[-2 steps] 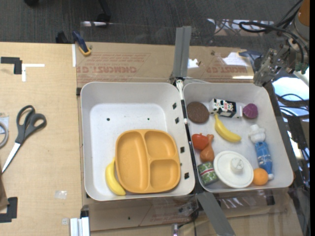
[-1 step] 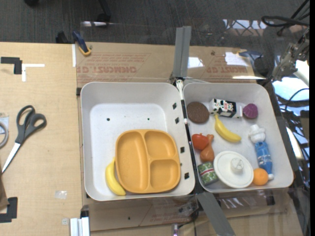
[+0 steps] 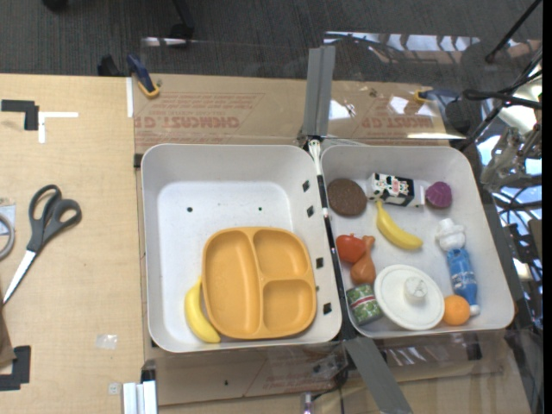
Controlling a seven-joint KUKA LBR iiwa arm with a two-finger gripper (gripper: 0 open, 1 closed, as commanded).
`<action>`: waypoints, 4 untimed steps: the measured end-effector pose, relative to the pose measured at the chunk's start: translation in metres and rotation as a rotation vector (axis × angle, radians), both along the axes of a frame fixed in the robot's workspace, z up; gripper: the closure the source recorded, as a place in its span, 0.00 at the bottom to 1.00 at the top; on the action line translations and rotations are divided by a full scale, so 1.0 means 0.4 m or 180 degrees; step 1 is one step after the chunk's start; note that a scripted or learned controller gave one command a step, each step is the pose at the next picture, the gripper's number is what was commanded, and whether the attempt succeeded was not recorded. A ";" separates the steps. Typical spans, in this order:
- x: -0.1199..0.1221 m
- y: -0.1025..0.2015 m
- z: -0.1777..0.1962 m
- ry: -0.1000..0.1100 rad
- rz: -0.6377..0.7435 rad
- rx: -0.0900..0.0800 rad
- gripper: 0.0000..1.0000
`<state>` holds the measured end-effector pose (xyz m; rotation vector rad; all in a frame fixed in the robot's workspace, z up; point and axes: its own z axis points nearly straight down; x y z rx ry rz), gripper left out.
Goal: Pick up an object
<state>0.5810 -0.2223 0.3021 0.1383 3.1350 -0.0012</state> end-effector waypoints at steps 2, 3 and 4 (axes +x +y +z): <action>0.199 0.003 0.056 -0.0012 0.1173 -0.0004 1.00; 0.198 0.001 -0.489 -0.0005 0.1047 0.0000 1.00; 0.198 0.001 -0.488 -0.0008 0.1046 -0.0002 0.00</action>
